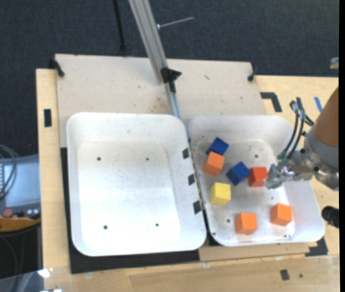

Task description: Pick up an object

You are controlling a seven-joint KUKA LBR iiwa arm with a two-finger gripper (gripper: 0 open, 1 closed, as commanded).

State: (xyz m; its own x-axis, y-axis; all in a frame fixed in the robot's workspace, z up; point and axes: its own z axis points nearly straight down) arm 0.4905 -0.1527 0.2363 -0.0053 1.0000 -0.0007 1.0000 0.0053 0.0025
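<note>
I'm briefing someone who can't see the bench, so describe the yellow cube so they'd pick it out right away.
Start at the right-hand white bin, the one that holds the small cubes. The yellow cube sits near that bin's left wall, about halfway down, below an orange cube and left of a blue cube. It is the only yellow block; the others are orange, blue or red-orange.

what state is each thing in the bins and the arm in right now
left bin: no blocks in it
right bin: holds seven blocks
red block: lying beside the gripper
yellow block: lying loose
blue blocks: two, lying loose
orange blocks: three, lying loose
</note>
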